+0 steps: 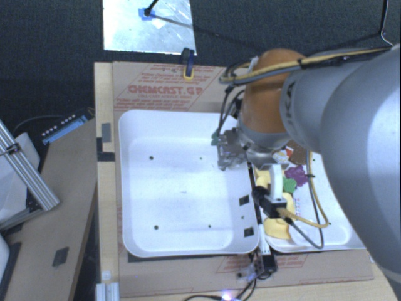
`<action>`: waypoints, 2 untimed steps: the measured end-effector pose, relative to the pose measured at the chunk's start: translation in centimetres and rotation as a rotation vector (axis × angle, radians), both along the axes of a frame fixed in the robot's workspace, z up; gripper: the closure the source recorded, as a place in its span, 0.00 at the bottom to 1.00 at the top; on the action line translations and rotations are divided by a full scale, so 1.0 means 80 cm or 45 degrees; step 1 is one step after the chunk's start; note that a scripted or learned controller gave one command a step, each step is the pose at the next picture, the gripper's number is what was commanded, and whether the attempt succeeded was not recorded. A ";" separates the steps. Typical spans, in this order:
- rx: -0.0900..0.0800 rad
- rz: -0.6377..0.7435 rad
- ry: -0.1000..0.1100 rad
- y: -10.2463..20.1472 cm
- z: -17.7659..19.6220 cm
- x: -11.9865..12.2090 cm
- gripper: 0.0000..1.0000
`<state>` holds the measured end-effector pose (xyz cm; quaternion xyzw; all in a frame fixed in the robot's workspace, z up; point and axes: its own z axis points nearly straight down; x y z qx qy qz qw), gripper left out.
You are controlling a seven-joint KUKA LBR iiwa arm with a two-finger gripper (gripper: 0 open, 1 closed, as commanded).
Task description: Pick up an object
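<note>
We saw the gripper [224,150] low over the left bin's [135,187] right rim; we could not tell its state. The yellow object [277,226] and purple object [297,174] lay rightward in the right bin [338,234], nearer us.

A brown cardboard sheet [164,86] with red print lies on the table [69,187] beneath the bins. A yellow-and-blue clamp [187,64] sits at its far edge. Beyond it a shiny metal plate [147,17] lies on dark carpet [44,49]. An aluminium rail [25,168] slants at the left.
</note>
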<state>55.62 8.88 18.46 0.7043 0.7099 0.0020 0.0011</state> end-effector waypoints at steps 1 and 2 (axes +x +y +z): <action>0.005 0.004 -0.013 0.088 0.167 0.030 1.00; 0.000 0.002 0.011 0.157 0.098 -0.021 1.00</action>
